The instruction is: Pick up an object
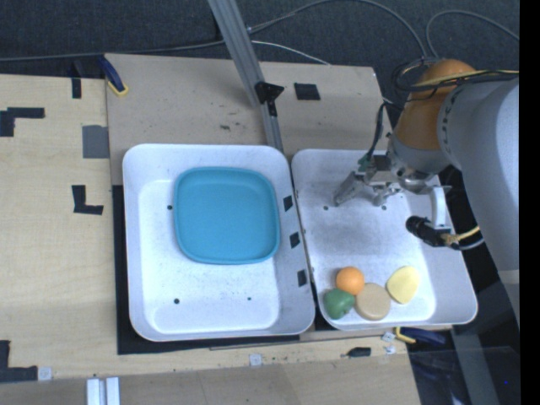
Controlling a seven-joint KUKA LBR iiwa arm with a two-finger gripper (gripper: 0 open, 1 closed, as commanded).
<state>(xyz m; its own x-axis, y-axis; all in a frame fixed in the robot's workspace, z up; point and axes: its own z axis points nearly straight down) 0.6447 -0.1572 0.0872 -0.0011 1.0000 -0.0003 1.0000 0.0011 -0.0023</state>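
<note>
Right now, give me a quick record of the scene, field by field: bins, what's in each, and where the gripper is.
left bin: holds a blue plate
right bin: four small items at its near edge
items: orange ball, green piece, tan disc, yellow piece, clustered together
gripper: over the far part of the right bin, apart from the items
held: nothing visible between the fingers

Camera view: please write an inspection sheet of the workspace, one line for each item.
Surface: wooden bench with two white bins.
Job's things: orange ball, green piece, beige piece, yellow piece, clustered in right bin.
Clutter: blue plate in left bin.
Grippers: gripper over right bin, apart from the cluster.
Cables: cables behind the bench.
Surroundings: metal pole, black tape marks.
</note>
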